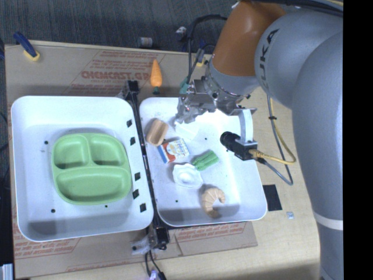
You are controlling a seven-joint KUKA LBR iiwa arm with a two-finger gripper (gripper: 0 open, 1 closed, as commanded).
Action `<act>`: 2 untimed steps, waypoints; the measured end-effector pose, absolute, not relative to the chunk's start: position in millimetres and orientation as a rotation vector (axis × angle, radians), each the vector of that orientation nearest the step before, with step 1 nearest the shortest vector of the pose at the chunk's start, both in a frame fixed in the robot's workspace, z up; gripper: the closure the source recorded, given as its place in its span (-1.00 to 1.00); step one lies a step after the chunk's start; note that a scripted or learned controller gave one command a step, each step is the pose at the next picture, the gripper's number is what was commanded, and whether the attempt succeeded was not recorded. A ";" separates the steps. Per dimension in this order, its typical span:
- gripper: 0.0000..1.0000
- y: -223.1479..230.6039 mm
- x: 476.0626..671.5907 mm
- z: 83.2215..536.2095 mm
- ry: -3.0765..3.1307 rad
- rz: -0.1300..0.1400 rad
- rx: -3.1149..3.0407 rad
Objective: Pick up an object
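The tool [187,111] hangs over the right bin's [252,198] far-left corner — grip unreadable from here — with the nearest object, a bread roll [155,131], lying just down-left of it, long axis running toward the near edge.

Cardboard-covered bench [105,69] with two white bins [29,115], carrot [155,73].

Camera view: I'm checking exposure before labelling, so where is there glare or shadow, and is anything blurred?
Camera view: the right bin's floor near the hand is blown out to bright white; soft shadow lies along the near wall of the left bin; the green tray and croissant are fairly sharp; the hand looks a little blurred.
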State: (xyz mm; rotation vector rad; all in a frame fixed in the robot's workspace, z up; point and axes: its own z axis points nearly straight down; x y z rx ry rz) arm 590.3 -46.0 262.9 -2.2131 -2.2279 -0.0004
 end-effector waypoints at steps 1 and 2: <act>1.00 -39.3 518.6 228.3 -2.226 0.004 -2.214; 1.00 -115.2 492.5 160.6 -2.225 0.006 -2.216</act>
